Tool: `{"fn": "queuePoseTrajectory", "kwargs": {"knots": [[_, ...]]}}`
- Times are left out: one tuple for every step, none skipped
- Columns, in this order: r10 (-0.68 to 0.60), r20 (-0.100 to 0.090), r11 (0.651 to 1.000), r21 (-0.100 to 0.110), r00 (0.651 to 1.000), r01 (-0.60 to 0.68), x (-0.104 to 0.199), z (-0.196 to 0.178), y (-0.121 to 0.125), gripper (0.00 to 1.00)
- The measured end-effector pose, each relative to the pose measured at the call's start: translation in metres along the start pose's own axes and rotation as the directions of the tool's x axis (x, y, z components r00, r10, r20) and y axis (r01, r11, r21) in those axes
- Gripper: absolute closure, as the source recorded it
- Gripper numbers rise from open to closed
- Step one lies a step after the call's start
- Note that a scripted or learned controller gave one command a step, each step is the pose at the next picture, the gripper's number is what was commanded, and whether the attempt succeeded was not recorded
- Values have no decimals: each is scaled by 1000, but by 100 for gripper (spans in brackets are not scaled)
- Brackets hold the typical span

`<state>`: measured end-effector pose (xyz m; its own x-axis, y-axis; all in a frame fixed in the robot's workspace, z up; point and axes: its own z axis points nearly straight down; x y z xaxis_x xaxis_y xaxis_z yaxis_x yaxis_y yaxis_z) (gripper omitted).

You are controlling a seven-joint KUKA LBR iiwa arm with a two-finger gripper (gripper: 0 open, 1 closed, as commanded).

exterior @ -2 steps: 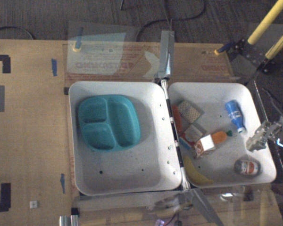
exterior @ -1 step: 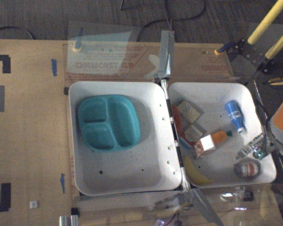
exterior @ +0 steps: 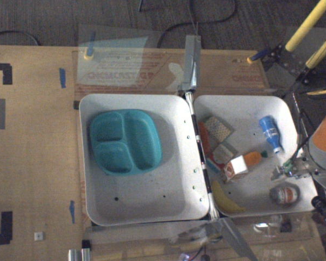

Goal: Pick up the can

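Note:
The can lies in the right bin's near right corner, silver with a reddish label, its round end facing up. My gripper hangs just beyond it, near the bin's right wall, a short way above the floor. The arm with its orange band comes in from the right edge. Nothing shows in the gripper.
The right bin also holds a blue bottle, a small carton with an orange carrot beside it, patterned boxes and a banana. A teal divided plate lies in the left bin.

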<state>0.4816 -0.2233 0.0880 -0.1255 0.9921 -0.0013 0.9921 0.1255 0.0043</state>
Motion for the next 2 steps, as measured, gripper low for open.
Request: {"fn": "queuePoseTrajectory", "kwargs": {"knots": [[-7, -13, 1000, -2, 1000, 7, 7, -1, 3, 0], [216, -13, 976, -9, 976, -216, 10, -1, 9, 0]]}}
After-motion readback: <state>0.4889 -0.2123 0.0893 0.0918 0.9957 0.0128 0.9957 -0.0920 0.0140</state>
